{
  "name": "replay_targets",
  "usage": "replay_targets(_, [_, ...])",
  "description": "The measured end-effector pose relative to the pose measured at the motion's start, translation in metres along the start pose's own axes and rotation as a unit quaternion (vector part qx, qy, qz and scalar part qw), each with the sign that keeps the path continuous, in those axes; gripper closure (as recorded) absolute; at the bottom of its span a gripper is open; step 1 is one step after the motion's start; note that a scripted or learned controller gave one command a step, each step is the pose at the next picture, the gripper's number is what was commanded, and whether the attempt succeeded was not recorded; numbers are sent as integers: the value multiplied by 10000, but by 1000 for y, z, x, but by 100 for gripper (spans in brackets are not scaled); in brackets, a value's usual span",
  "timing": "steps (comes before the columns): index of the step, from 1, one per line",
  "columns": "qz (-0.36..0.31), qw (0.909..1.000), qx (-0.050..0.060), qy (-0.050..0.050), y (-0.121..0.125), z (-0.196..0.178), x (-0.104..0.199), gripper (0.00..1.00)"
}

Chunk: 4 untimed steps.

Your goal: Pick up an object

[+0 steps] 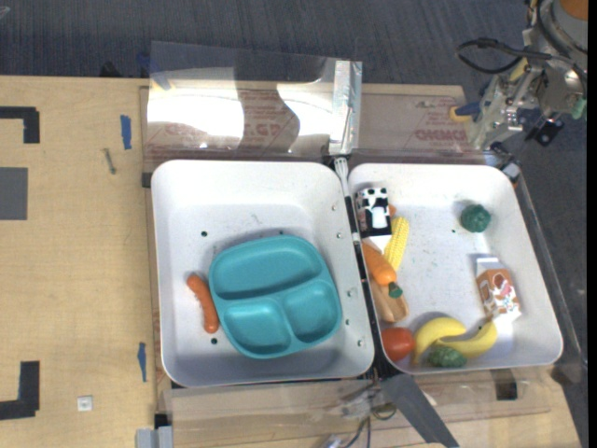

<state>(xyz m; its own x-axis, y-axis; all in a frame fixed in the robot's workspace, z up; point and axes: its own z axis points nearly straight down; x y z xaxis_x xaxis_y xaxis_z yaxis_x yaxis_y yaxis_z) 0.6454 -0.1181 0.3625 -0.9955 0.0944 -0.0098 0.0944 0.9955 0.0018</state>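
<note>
A yellow banana (457, 336) is laid curved along the right bin's near edge, beside a red tomato (397, 343). An orange carrot (379, 262) and a corn cob (398, 239) are laid against the left wall, and a green ball (476, 217) sits apart.

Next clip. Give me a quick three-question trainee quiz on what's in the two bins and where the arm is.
1. True or false: the teal divided plate lies in the left bin.
2. Which item lies beside the plate in that bin? A) banana B) orange sausage C) corn cob
3. Fill in: the gripper sits beyond the right bin's ____ corner, outside the bin.

Key:
1. True.
2. B. The orange sausage lies at the plate's left; the banana and corn cob are in the right bin.
3. Far right (upper right in the camera view).
</note>
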Motion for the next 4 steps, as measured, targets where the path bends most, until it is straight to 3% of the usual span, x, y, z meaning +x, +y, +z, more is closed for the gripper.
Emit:
replay_targets(1, [-3686, 9296, -19, 35, 42, 98, 65, 100])
replay_targets(2, [-3675, 9300, -7, -28, 43, 84, 63, 100])
replay_targets(3, [-5245, 8514, -29, 39, 46, 171, 146, 100])
replay_targets(4, [-6397, 7686, 4, -3, -35, 41, 85, 100])
